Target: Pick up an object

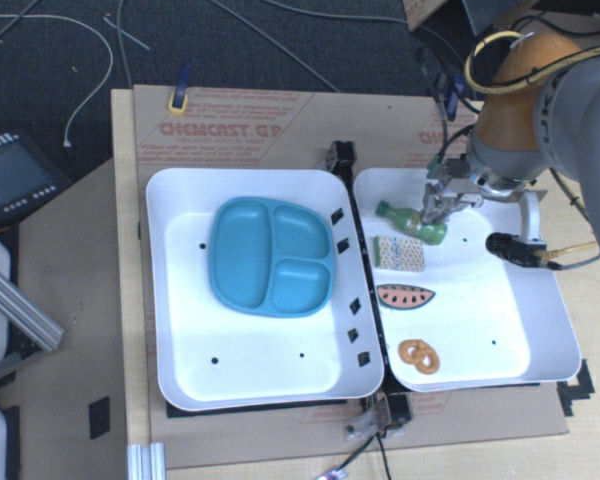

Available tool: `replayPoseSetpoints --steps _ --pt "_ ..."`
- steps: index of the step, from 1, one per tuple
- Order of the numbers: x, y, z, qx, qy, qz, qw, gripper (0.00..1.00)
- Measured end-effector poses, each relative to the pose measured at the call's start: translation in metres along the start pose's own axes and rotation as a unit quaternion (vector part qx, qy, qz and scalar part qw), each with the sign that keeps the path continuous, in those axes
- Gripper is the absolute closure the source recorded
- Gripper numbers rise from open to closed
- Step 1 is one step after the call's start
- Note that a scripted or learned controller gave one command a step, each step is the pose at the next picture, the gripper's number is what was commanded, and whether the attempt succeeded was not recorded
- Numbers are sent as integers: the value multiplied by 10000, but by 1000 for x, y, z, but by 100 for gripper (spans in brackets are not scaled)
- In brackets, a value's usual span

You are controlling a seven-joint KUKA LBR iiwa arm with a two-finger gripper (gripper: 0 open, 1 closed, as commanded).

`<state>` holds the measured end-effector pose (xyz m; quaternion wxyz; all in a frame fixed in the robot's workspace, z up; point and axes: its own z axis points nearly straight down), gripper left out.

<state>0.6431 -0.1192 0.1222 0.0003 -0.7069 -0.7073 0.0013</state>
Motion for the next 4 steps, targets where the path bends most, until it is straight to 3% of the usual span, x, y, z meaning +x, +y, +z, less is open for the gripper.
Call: replayPoseSetpoints --steps 1,2,4 --pt "-1 -6 -63 -48 1 6 10000 100" --pt "-2 -4 -102 -38 4 0 10000 100" --pt "100 -44 -98 9 22 -21 10000 100"
